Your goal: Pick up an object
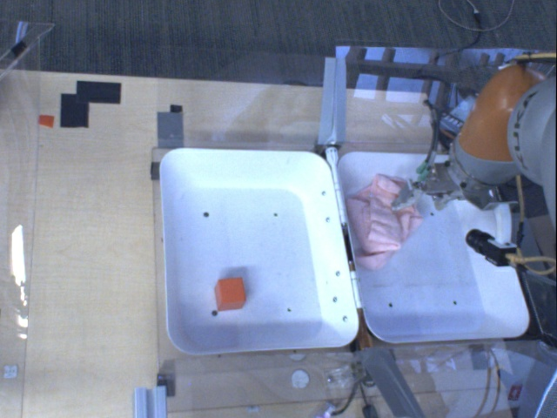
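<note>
A crumpled pink cloth (pixel 379 219) lies in the right bin (pixel 452 312), against its left wall. My gripper (pixel 412 197) is down at the cloth's upper right edge, touching or pressing into its folds, and the cloth still rests on the bin floor. The grey arm with its orange band (pixel 489 120) reaches in from the right above the bin's back corner. A small orange cube (pixel 231 293) sits alone on the floor of the left bin (pixel 244 190), toward its front left, far from the gripper.
A metal divider (pixel 332 103) runs behind the seam between the bins. A black part (pixel 489 248) of the arm hangs over the right bin's right side. Black markers (pixel 87 101) and a small orange patch (pixel 46 121) lie on the bench at far left.
</note>
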Tool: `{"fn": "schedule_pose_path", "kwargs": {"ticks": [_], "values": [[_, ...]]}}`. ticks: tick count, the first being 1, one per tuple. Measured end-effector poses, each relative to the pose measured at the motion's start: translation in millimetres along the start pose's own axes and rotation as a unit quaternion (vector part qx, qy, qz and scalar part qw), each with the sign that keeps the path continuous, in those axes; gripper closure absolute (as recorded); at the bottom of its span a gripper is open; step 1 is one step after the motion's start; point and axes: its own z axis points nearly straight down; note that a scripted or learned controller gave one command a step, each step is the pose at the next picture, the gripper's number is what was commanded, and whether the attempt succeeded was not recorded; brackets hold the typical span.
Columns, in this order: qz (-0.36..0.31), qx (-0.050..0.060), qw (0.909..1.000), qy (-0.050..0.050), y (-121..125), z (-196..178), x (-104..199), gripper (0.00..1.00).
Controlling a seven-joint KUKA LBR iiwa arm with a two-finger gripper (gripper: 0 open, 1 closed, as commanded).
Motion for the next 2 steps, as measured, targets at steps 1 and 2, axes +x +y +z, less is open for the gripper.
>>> {"fn": "schedule_pose_path", "kwargs": {"ticks": [1, 2], "values": [[-0.018, 0.005, 0.9998, 0.0, -0.9, 13.5, 34.1, 0.0], [-0.053, 0.003, 0.9986, -0.001, -5.5, 12.7, 55.5, 0.0]]}}
